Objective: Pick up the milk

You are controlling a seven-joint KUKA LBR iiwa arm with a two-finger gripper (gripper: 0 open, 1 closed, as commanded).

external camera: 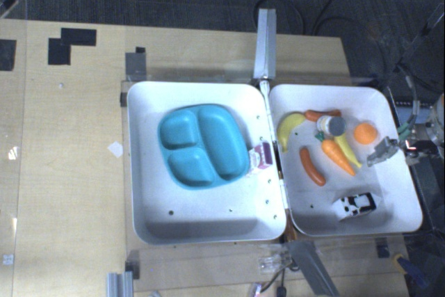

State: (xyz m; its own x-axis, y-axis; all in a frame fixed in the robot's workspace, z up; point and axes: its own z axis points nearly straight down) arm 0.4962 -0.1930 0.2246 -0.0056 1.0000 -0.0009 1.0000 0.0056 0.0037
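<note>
Milk (357, 204) lies near right bin's (410, 222) front rim, tool (384, 149) apart.

- A blue compartment plate (203, 145) lies in the left white bin (146, 205), toward its upper middle.
- A small purple-and-white item (262, 156) sits at that bin's right wall, just beside the plate (too small to identify).
- In the right white bin (403, 219), a yellow banana (287, 129) lies at the upper left.
- A red sausage (313, 166) lies slanted near the bin's middle.
- An orange carrot (336, 156) lies just right of the sausage, touching a thin yellow item (354, 160).
- An orange (365, 133) rests toward the upper right.
- A grey-capped bottle (329, 126) lies beside the banana, with a red-orange piece (321, 114) above it.
</note>
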